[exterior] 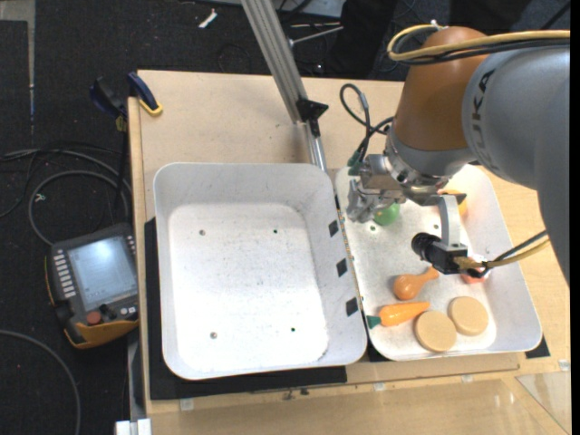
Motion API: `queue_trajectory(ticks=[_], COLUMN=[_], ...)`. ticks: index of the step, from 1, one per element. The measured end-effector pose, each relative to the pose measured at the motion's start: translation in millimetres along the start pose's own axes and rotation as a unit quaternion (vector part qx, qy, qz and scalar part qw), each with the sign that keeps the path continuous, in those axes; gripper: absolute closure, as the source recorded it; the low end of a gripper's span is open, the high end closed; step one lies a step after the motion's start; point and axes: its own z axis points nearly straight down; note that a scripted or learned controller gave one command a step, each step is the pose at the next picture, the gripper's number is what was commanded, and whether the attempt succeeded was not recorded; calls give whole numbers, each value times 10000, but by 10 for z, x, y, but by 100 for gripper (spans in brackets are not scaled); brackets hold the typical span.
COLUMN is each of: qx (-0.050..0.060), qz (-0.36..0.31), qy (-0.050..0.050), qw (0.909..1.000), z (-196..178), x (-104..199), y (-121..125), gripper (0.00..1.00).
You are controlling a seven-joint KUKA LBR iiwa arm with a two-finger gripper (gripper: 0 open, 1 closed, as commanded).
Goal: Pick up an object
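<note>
Grey and metal, the claw (367,198) hangs low over the far left corner of the right bin (509,243), close to the edge it shares with the left bin (245,270). Whether it is open or closed cannot be told from this slant. A small green piece (388,213) lies just beside it on the bin floor (touching or not, I cannot say). Toward the middle of the bin rests an orange pear-shaped piece (412,285), and nearer the front edge a carrot (401,313) lies on its side. Two tan discs (436,331) sit side by side by the front edge, just right of the carrot. A small red piece (473,276) shows beyond them, nearer the right edge.
</note>
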Motion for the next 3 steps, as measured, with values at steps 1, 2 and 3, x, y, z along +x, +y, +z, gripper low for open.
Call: queue_trajectory(ticks=[1, 2, 3], qx=[2, -19, -15], qz=[-3, -4, 38], qy=[-1, -2, -11], qw=[10000, 10000, 10000], z=[47, -66, -62], x=[497, 936, 900], y=[-235, -338, -333], gripper=[100, 100, 0])
